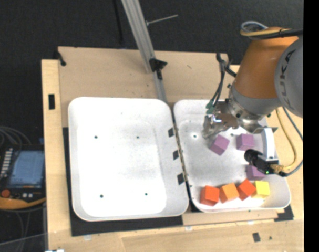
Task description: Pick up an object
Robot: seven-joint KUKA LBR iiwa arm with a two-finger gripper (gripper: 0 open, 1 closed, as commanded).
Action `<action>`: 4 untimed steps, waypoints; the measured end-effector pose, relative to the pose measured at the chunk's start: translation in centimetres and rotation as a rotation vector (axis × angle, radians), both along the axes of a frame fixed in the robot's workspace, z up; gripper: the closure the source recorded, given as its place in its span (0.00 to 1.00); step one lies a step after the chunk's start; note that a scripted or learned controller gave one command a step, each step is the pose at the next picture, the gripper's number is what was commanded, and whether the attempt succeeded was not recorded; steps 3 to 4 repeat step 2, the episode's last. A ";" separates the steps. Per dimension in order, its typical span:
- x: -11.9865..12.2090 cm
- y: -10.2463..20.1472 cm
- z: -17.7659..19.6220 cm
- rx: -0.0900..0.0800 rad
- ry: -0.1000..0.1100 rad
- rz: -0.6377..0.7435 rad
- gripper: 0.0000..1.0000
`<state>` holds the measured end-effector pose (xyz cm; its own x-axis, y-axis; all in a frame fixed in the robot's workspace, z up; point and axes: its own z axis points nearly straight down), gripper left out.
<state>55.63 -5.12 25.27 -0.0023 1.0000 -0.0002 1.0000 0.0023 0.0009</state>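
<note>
My gripper point(215, 130) hangs over the upper middle of the right bin point(198, 156), below the arm's orange band. A tilted purple block point(219, 144) lies right at the gripper's lower end, touching or nearly touching it; I cannot tell whether it is held. A second purple block point(246, 140) sits just to its right. A third purple block point(255, 172) is partly hidden behind a black fitting on the arm. Along the bin's front wall stand a red-orange block point(210, 195), an orange block point(229, 192), a red block point(246, 188) and a yellow block point(263, 188).
The left bin point(120, 156) lies beside the right one, joined by black clips. A slanted metal post point(141, 30) rises from the bench behind the bins. Yellow and black cables point(293, 140) trail at the arm's right. A small screen device point(22, 172) sits off the bench at left.
</note>
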 end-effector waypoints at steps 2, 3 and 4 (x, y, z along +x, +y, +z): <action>-0.3 10.2 -0.3 0.002 -0.002 0.005 1.00; -0.3 10.2 -0.3 0.002 -0.002 0.005 1.00; -0.3 10.2 -0.3 0.002 -0.002 0.005 1.00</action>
